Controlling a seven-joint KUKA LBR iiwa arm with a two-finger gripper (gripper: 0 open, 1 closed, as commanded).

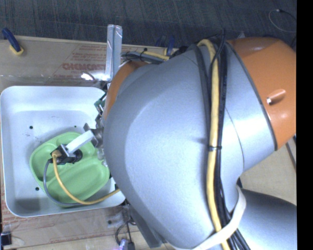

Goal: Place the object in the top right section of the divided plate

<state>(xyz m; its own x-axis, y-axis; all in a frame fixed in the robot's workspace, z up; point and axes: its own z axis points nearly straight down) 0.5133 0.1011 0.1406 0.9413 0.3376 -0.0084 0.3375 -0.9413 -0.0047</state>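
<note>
inside the left bin point(21, 108), green divided plate point(78, 181) by the hand point(97, 137), grip impossible to tell

Green divided plate point(83, 181) in white bin point(21, 113) at lower left of frame; grey arm point(167, 155) across centre and right, orange band point(261, 77) at upper right.

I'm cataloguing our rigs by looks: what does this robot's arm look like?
The arm is made of smooth, rounded grey shells, with a glossy orange band around one segment. A thin yellow cable runs lengthwise along the grey casing.
</note>
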